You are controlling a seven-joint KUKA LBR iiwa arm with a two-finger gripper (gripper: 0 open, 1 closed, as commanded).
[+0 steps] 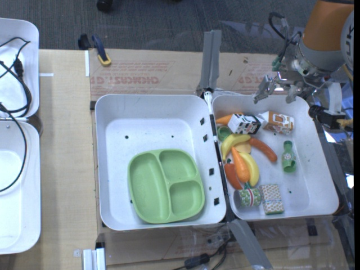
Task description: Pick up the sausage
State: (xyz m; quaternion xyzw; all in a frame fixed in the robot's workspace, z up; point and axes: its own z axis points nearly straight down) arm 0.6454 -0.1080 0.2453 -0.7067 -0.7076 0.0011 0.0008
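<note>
The sausage (264, 149) is a reddish-orange stick lying at a slant in the middle of the right bin (320, 173), just right of a yellow banana (233, 142). My gripper (277, 94) hangs over the bin's far edge, well beyond the sausage and slightly to its right. Its two fingers (261, 95) stand spread apart, open, with nothing between them. An orange-and-white carton (279, 122) lies between the gripper and the sausage.
The right bin also holds a cow-patterned carton (243, 124), a carrot (239, 165), a green bottle (288, 156), a small can (249, 196) and a checkered box (273, 199). A green divided plate (166, 185) lies in the left bin (112, 151).
</note>
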